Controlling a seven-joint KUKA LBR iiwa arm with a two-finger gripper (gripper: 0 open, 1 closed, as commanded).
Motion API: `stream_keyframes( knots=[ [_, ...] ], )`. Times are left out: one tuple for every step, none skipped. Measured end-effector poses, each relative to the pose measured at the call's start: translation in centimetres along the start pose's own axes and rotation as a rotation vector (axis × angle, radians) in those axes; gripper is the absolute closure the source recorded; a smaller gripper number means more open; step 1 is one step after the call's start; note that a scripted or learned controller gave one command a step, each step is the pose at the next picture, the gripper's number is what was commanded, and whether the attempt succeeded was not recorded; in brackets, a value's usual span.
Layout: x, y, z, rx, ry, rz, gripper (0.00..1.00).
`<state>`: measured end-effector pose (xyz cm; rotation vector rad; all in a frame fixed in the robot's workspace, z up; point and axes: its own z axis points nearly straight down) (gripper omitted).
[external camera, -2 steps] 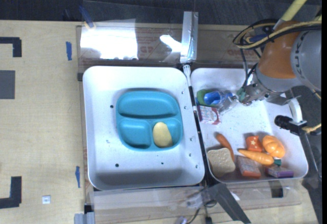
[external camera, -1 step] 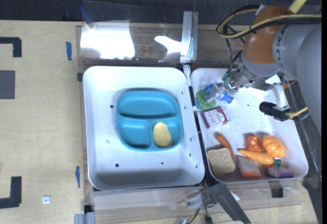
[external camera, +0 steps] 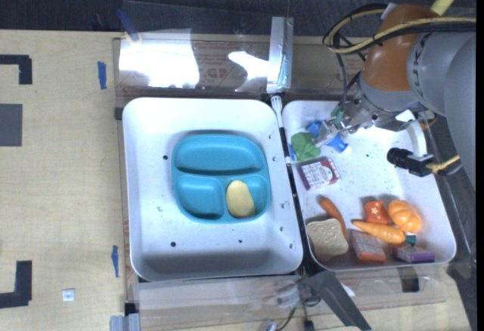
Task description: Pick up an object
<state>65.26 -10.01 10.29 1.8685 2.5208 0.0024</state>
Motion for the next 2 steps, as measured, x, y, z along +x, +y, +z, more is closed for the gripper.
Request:
stream_keyframes(
  knots=[
    [-1.2,-0.1,1.6,0.008,0.007,-0.015,1.00],
    [6.1,3.7,-8.9,-0.011,0.001,0.092,1.00]
  ],
)
